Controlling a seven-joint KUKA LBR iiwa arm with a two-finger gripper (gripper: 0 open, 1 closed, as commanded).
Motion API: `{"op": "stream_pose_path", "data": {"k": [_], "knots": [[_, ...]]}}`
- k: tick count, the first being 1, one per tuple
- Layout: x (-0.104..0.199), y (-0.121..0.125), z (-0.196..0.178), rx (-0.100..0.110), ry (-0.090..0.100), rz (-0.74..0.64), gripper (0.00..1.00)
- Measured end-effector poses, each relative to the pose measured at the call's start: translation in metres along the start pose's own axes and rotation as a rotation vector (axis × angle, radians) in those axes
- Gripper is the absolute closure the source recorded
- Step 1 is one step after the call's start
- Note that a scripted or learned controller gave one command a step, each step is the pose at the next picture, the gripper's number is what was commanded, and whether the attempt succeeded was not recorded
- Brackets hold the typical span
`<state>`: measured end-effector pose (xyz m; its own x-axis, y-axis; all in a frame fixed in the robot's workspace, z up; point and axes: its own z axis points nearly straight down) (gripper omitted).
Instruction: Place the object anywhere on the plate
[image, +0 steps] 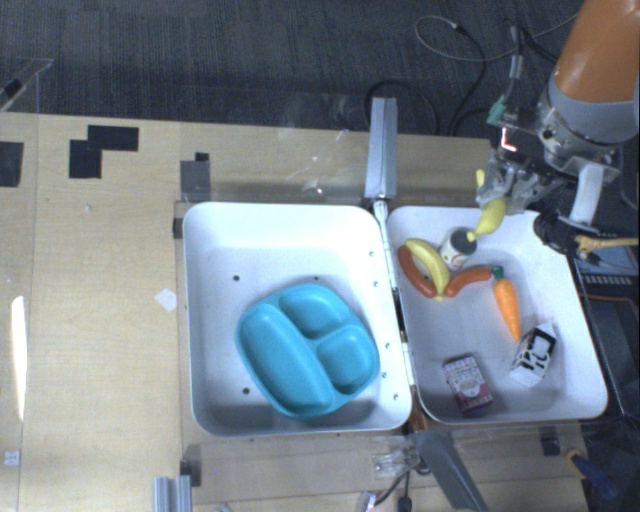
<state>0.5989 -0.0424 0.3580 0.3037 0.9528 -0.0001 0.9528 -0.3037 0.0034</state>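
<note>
- On the left of my feed I see the left bin (205, 300), a shallow white tray sitting on the wooden bench (90, 320).
- Inside it lies the plate (307, 348), a blue divided dish with three compartments. It sits toward the near right part of that bin, and I see nothing on it.
- A grey metal post (381, 150) stands at the far end of the seam between the two bins.
- Next comes the right bin (585, 385), touching the left one along that seam.
- At its far left I see a banana (426, 262) lying against a curved red-orange sausage-like piece (452, 283).
- A small round dark-and-white item (461, 241) sits just behind them; I cannot make out what it is.
- A carrot (508, 305) lies near the bin's middle, pointing toward me.
- Near the front lies a small dark red packet (466, 383), and to its right a white carton (534, 354) with black print.
- Above the far edge of that bin hangs the gripper (497, 200), with a yellow curved object (490, 217) gripped between its fingers and dangling below them, lifted clear of the bin floor.
- Behind it, at the far right, rises the arm (600, 70) with its orange band.
</note>
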Motion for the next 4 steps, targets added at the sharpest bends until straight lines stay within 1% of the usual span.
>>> {"op": "stream_pose_path", "data": {"k": [1,2,3,4], "knots": [[0.014,0.020,0.019,0.001,0.000,-0.359,1.00],[0.011,0.014,-0.062,-0.002,0.000,-0.281,1.00],[0.013,0.016,-0.071,-0.003,-0.001,-0.289,1.00],[0.018,0.069,-0.076,-0.002,0.000,-0.491,1.00]]}}
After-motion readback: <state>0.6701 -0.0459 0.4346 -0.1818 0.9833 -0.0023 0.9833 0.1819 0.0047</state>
